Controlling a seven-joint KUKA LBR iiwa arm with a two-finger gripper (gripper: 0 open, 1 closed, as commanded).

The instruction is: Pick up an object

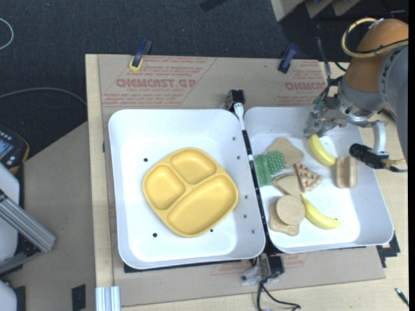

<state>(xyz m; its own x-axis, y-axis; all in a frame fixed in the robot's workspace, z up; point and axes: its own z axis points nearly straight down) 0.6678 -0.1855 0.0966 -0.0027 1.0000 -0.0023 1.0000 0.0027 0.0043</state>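
My gripper [318,127] hangs over the back of the right bin [373,216], right at the upper end of a small yellow banana [321,151] that lies on the bin floor. Whether it touches the banana is unclear. A second banana [320,214] lies nearer the front. Between them are a toy pizza slice [307,177], a tan bread slice [345,172], a green ridged piece [268,166] and several tan cookie-like pieces [288,214].
The left bin [126,148] holds a yellow divided plate [190,191]. A black clip [236,100] sits at the back where the two bins meet. Cardboard [194,80] lies under both bins, held by clamps at its far edge.
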